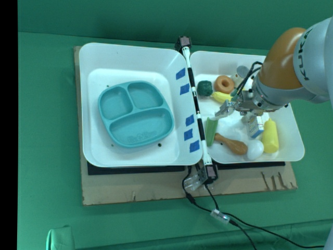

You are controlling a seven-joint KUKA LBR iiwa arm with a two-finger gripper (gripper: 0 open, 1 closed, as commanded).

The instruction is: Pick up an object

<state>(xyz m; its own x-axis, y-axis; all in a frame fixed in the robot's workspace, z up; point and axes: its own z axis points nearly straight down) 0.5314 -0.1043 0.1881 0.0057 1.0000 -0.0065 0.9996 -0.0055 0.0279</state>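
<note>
The right bin (291, 151) holds several toy foods: a dark green lump (205, 88), a donut (224, 83), a yellow banana piece (220, 96), a green wedge (211, 130), a brown drumstick (231, 144), a white egg (254, 149), a yellow bottle (270, 136) and a small blue-and-white carton (255, 129). My gripper (237, 115) hangs low over the middle of this bin, open. One finger is near the banana and the wedge's top, the other by the carton. Only bin floor shows between the fingers.
A teal divided plate (136, 113) lies in the left bin (93, 61). A black divider with blue tape marks (193, 108) runs between the bins. A grey object (242, 71) sits at the right bin's back, partly behind the arm. Cables trail off the bench front.
</note>
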